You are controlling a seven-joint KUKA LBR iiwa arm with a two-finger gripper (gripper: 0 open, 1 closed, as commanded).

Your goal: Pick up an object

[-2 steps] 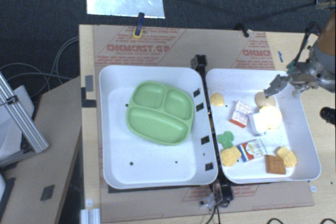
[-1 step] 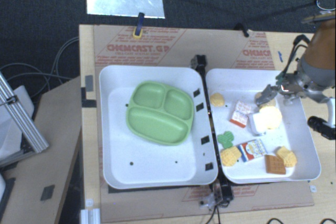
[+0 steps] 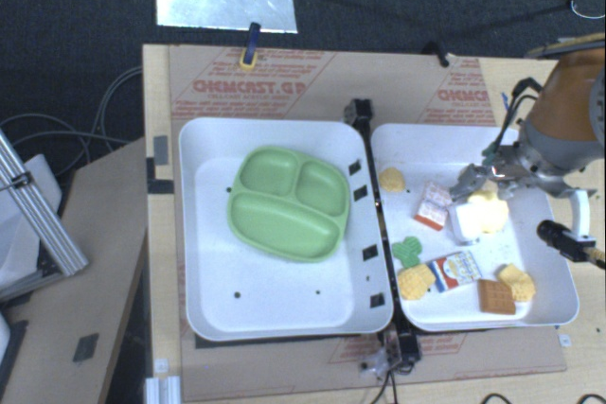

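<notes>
The right bin (image 3: 559, 298) holds several small items. Among them are a pale yellow and white lump (image 3: 481, 217), a red and white packet (image 3: 434, 205), a blue, red and white packet (image 3: 457, 270), a brown cracker (image 3: 495, 296) and a green piece (image 3: 407, 251). Yellow pieces lie at the left (image 3: 391, 179), at the front (image 3: 415, 281) and at the front right (image 3: 517, 281). My gripper (image 3: 478, 180) hangs low over the bin's middle. It is just above the far edge of the pale lump, to the right of the red and white packet.
A green divided plate (image 3: 289, 203) lies in the left bin (image 3: 204, 298). The arm's grey and orange wrist (image 3: 568, 118) covers the right bin's far right corner. A black part of it (image 3: 563, 241) sticks out over the right rim.
</notes>
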